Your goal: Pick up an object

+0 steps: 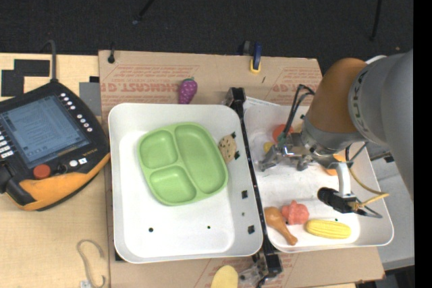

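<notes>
Low over the right bin (300, 182), in its 10 o'clock quarter, the pincer (275, 158) hangs from the grey arm that reaches in from 3 o'clock. Whether it stands wide or narrow I cannot tell, and nothing shows held in it.

Just at its 12 o'clock lies an orange-red toy (279, 132), partly hidden by the wrist. By nearness it is the likeliest thing to pick.

Along the bin's 6 o'clock wall sit a tan drumstick (279, 221), a pink piece (295, 212) touching it, and a yellow corn cob (329, 229) just beside them. Huddled by the wall as they are, they would probably leave little room on that side for a straight descent.

Bare white floor between the pincer and that row is the open room. At the pincer's 9 o'clock the dark rail (246, 165) between the bins stands close, so a sideways move there risks a bump.

The left bin (135, 226) holds a green divided plate (182, 162). A speckled biscuit-like piece (228, 147) lies at the plate's 3 o'clock, near the wall.
</notes>
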{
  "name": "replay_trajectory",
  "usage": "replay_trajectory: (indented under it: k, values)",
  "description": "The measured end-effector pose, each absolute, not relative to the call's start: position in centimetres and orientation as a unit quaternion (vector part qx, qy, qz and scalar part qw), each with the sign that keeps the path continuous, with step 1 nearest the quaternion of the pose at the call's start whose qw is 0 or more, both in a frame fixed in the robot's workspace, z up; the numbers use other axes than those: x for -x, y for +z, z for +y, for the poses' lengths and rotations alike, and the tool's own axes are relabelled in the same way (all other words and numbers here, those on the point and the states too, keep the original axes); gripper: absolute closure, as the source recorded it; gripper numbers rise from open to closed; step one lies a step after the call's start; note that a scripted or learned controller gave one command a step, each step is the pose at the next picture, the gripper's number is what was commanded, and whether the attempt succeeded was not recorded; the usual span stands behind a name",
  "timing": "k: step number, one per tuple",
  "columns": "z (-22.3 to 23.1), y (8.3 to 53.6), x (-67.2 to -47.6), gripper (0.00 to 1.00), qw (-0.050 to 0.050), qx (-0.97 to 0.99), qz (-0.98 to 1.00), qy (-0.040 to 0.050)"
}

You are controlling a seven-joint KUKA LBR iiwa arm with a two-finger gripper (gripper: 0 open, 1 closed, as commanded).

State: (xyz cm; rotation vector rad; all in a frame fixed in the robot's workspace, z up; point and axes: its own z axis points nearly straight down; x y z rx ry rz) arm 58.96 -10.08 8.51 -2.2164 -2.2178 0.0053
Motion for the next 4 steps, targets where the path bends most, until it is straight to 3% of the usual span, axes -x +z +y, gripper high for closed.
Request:
replay_trajectory:
  k: [1, 4]
  values:
    - [-10.3, 9.7, -59.0, 1.0, 0.003, 0.709, -0.705, 0.0013]
    - [-9.8, 23.0, -58.8, 1.0, 0.0, 0.708, -0.707, -0.0007]
